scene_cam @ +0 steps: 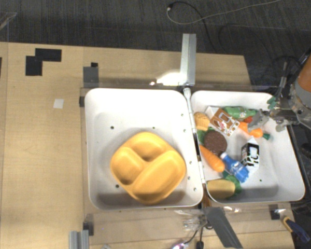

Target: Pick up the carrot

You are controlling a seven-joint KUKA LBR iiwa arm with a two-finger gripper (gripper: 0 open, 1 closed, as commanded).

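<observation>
Nearest the camera, at the front wall of the right bin [259, 197], a yellowish potato-like piece [221, 188] sits wedged into the corner with a bit of green beside it. Just behind it lies the carrot [213, 160], an orange wedge tilted along the bin's left side, its tip near the divider and its thick end touching a blue bottle-shaped toy [234, 167]. A dark brown round patty [215, 140] lies against the carrot's upper end, so the carrot is hemmed in on two sides. That crowding looks like the reason a clean approach would have to come from above.

The gripper [278, 113] hovers over the far right edge of this bin, above a small orange and green item [256, 132], well apart from the carrot. Whether it is clenched or released I cannot tell from here; nothing is visibly held.

The left bin [98, 139] holds a yellow sectioned dish [147, 166], which plays no part. In my judgement the pick has not begun.
</observation>
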